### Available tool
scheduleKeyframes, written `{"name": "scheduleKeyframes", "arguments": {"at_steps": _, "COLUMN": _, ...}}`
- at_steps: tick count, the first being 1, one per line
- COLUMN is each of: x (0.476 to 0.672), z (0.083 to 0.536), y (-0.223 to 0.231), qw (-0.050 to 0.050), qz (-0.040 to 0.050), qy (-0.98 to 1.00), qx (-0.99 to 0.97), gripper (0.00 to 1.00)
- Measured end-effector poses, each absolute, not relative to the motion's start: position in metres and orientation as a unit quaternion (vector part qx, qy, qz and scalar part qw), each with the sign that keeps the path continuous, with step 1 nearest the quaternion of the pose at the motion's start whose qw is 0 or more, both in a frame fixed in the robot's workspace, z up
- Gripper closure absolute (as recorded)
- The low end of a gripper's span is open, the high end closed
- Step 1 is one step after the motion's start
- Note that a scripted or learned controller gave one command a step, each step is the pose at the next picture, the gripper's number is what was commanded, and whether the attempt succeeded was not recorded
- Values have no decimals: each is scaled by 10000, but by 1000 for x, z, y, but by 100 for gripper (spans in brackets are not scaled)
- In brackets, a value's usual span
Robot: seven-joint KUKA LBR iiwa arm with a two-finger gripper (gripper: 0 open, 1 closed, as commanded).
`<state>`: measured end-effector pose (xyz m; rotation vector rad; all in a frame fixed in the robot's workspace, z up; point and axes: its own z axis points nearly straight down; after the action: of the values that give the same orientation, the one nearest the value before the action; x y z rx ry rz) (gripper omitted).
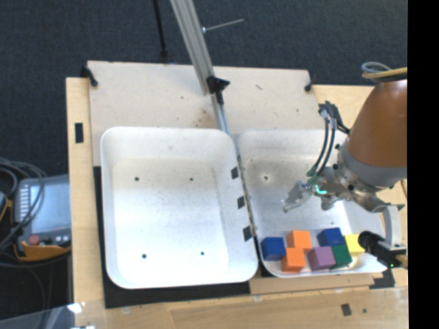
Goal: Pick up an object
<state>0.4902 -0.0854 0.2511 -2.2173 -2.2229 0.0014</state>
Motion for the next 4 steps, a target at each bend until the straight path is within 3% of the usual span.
{"name": "scheduleKeyframes", "arguments": {"at_steps": 1, "x": 491, "z": 253, "y": -86, "qw": -11, "qz": -10, "qy": -7062, "qx": -7080, "gripper": 0}}
{"name": "scheduleKeyframes", "arguments": {"at_steps": 3, "x": 489, "z": 143, "y": -89, "qw": 17, "qz": 21, "qy": -7063, "qx": -7079, "gripper": 0}}
{"name": "scheduleKeyframes", "arguments": {"at_steps": 4, "x": 493, "z": 99, "y": -91, "qw": -51, "qz": -24, "qy": -7068, "qx": -7074, "gripper": 0}}
